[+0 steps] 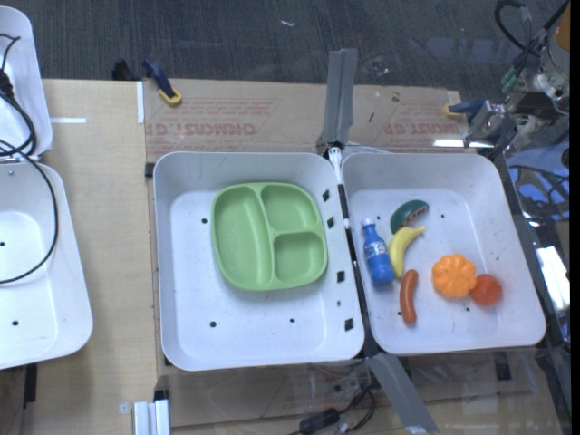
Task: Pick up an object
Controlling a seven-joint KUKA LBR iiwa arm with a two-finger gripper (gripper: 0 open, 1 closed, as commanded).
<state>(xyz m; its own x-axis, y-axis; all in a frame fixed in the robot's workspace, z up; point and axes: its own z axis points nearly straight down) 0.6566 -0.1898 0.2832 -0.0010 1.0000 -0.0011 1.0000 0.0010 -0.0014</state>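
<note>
Candidate objects all in right bin (507,207): blue bottle (377,253) at left, lying beside yellow banana (404,244), apparently touching it; sliced watermelon piece (409,214) just beyond banana tip; red sausage (409,295) nearer, just below banana's lower end; orange pumpkin (453,275) to right, touching red tomato (487,289).

Left bin (181,333) carries green divided plate (269,235), no loose items on it.

End effector (507,116) parked at far right, above far right corner of right bin, well apart from every object. State of grip not legible at this angle; nothing seen held.

Judged step: approach, target not yet committed.

Recommended: go for sausage. Sits alone enough, slender, long axis running roughly near–far, so close across short width. Descend vertically over middle, avoid banana end. Pumpkin and tomato round and in contact, likely to roll or be nudged together. Bottle close to dividing wall; little clearance on left side.

Blue and yellow clamp (161,82) on tabletop (100,125) at far left, irrelevant.
</note>
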